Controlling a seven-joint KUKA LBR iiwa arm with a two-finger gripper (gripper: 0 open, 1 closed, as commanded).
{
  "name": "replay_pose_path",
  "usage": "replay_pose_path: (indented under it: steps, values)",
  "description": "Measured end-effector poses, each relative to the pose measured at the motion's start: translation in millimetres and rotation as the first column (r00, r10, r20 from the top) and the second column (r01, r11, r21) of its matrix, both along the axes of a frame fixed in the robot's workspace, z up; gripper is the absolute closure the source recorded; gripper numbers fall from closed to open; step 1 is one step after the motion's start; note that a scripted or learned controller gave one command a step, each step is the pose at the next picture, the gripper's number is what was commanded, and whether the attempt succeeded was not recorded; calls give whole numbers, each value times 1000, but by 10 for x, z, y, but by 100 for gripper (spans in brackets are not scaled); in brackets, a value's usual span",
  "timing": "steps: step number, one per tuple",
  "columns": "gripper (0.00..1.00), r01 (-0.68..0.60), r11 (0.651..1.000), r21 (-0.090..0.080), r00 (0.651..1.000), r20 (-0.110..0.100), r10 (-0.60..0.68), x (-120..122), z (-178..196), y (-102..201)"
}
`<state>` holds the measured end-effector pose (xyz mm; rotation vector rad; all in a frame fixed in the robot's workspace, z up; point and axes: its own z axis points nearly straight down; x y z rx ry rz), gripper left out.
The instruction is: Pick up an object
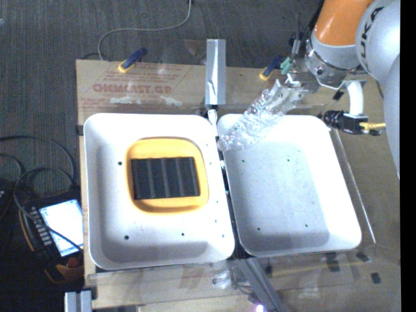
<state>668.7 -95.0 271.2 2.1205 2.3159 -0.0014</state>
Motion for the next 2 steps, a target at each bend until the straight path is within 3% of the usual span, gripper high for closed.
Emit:
replay_pose_path:
  steps: [1, 2]
  values:
    - [100, 272, 962, 0, 962, -4, -272, -26, -346, 200]
    - [100, 187, 982, -2, 982, 1, -187, -2, -499, 195]
